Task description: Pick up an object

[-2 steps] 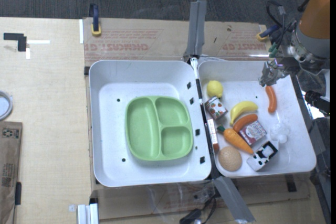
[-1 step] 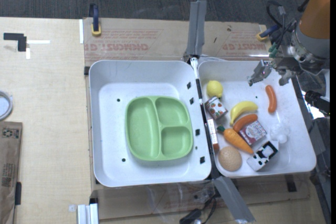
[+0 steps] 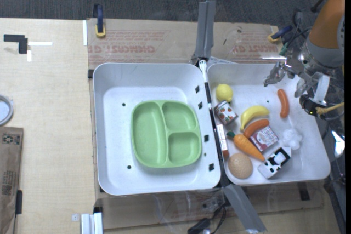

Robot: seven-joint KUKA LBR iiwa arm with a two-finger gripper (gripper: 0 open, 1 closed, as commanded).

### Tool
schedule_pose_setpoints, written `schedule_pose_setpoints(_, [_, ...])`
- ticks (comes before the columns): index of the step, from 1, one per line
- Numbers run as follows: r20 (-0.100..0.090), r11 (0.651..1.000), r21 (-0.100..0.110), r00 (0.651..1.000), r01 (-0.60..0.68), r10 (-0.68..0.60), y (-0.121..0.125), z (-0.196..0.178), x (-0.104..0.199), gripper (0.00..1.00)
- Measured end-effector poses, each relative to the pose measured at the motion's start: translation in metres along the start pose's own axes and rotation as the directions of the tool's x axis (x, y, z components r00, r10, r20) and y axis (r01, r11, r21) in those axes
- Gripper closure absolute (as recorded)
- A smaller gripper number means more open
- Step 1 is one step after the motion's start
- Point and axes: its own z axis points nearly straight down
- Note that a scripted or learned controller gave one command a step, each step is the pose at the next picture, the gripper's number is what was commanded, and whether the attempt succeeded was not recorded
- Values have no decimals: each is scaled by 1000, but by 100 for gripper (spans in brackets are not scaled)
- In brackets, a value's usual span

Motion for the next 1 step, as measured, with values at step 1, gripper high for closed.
schedule_pose_setpoints(1, [-13, 1000, 8, 1000, -10, 10, -10, 73, -25, 0])
